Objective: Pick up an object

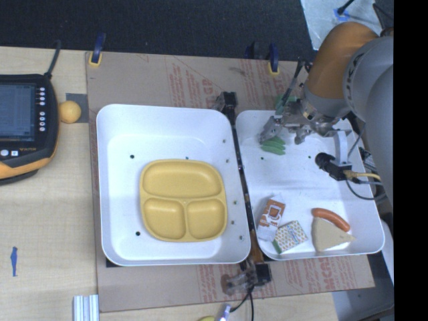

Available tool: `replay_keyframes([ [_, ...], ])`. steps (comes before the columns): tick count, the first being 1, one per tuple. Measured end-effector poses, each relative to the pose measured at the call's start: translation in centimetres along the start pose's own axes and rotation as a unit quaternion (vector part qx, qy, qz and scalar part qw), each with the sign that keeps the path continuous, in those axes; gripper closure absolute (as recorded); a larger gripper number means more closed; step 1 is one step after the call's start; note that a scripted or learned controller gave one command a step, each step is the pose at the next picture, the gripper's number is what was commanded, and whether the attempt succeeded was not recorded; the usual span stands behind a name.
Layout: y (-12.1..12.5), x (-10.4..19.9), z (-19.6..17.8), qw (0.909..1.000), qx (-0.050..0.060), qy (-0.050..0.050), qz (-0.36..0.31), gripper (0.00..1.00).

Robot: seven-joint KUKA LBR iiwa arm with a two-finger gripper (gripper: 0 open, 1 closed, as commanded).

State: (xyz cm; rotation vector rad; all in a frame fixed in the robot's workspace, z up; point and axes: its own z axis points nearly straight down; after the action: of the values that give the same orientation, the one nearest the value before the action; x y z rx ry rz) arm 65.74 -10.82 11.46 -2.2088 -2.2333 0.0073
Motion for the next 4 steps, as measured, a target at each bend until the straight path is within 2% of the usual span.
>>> replay_keyframes([
  [1,0.0,-0.1,-1.1,1.0000,0.000,0.000,0.000,1.00],
  [2,0.0,-0.1,-1.0,1.0000,0.000,0.000,0.000,0.00],
  [3,0.1,-0.1,-2.1,1.0000,0.000,0.000,0.000,1.00],
  [4,0.0,-0.1,-2.1,1.0000,0.000,0.000,0.000,0.00],
])
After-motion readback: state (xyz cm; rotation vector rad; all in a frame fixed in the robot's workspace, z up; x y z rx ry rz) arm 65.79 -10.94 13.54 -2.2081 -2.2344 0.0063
